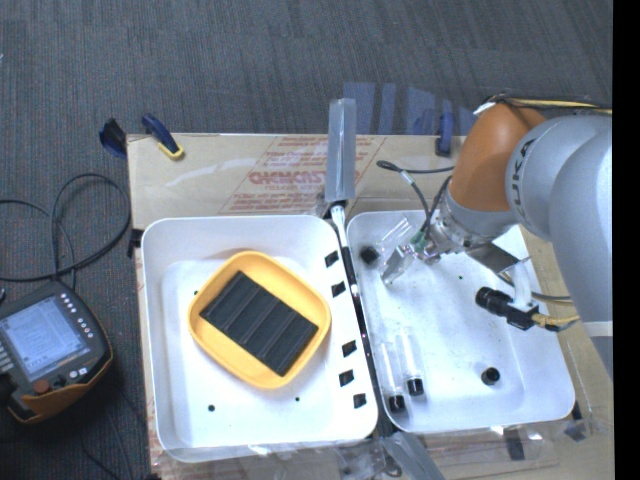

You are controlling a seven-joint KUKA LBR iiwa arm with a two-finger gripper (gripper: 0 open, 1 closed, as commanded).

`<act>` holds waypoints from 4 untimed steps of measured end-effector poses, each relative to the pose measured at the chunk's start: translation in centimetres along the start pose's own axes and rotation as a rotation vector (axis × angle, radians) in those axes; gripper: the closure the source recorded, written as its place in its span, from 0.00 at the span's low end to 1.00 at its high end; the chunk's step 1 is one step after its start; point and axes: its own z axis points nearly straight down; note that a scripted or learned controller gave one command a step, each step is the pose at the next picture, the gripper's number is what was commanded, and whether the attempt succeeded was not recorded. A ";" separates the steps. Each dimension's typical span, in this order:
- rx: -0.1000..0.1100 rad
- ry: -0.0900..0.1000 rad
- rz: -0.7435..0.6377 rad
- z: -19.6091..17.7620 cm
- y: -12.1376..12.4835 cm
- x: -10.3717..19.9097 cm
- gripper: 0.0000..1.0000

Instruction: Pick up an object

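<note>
A yellow square dish (226, 345) with a black ribbed insert (259, 321) lies in the left bin (165, 408). In the right bin (545, 388), my gripper (398, 260) hangs low over the bin's upper left part. A small black piece (368, 255) lies just left of it. Two clear tubes with black caps (402, 365) lie near the right bin's front left. A small black knob (490, 375) sits toward the front right. Nothing shows in the gripper.
The arm's orange band (488, 168) and grey body (570, 208) cover the right bin's back right corner. A black connector with a cable (505, 305) hangs over the bin's right side. A divider with black clips (346, 318) separates the bins. A teach pendant (45, 343) lies on the floor at left.
</note>
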 end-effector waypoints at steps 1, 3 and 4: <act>0.008 0.004 -0.003 -0.7 -0.2 0.1 1.00; 0.001 0.001 0.091 0.1 -9.0 1.7 0.00; 0.000 0.000 0.065 -1.2 -1.3 2.2 0.00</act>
